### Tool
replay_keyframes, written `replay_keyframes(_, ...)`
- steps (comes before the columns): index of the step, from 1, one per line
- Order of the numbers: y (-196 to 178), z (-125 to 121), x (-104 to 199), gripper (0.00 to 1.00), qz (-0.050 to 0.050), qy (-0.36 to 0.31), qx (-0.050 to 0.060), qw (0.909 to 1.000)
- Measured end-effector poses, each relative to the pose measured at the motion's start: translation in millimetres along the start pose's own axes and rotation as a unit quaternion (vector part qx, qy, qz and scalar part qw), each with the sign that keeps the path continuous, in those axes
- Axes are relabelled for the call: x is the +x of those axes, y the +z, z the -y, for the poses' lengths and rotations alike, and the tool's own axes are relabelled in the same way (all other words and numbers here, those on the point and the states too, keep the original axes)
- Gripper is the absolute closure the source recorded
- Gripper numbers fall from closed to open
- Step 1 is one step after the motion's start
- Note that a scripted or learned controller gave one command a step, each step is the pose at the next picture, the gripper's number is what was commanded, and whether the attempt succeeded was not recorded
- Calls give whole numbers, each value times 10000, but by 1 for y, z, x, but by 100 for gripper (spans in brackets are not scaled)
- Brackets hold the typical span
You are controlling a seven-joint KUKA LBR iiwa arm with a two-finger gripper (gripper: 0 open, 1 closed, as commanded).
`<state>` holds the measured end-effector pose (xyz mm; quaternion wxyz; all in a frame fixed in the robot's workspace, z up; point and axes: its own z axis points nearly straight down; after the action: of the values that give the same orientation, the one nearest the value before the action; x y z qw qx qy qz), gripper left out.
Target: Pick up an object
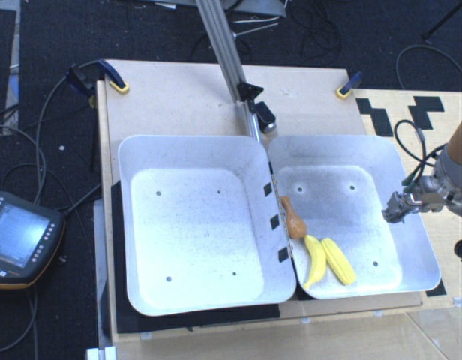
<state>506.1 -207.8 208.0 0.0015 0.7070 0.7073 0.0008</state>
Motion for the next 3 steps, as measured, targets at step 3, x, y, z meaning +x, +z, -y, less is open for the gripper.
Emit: replay_keyframes(3,-19,-8,150,100,-10,-22,14,10000)
